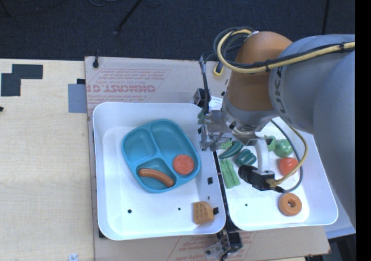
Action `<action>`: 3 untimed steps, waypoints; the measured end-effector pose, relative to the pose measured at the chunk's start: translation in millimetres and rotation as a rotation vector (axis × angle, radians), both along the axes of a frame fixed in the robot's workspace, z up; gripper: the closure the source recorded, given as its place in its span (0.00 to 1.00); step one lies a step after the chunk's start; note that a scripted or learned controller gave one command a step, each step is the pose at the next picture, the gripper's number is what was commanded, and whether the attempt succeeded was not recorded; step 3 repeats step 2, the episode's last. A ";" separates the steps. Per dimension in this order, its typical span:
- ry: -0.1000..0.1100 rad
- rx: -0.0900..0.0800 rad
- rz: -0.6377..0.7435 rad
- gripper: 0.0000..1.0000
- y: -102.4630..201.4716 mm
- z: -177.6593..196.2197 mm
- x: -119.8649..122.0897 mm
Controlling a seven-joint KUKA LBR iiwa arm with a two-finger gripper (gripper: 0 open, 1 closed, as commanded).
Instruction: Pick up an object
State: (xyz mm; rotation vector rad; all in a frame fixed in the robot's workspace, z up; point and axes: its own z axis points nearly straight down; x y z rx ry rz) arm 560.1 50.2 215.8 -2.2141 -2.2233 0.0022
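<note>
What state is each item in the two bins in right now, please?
Blue tray: flat in left bin.
Sausage: lying in tray's front compartment.
Red slice: flat in tray's right compartment.
Waffle: on left bin floor, outside tray.
Donut: flat in right bin.
Green strips: lying by the divider.
End effector: over the divider, grip unclear.

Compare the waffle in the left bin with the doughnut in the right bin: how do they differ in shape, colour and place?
The waffle is squarish and tan with a grid pattern; the doughnut is a round orange ring with a hole. The waffle lies near the left bin's front right corner, beside the divider; the doughnut lies near the right bin's front right corner. Both are small toy foods lying loose on the white floor, apart from the gripper.
</note>
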 end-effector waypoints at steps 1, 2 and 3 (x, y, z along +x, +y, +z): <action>-0.002 0.000 -0.001 1.00 42.0 18.8 19.8; 0.000 -0.003 0.001 1.00 47.0 3.0 31.3; 0.000 -0.003 0.001 1.00 47.0 3.0 31.3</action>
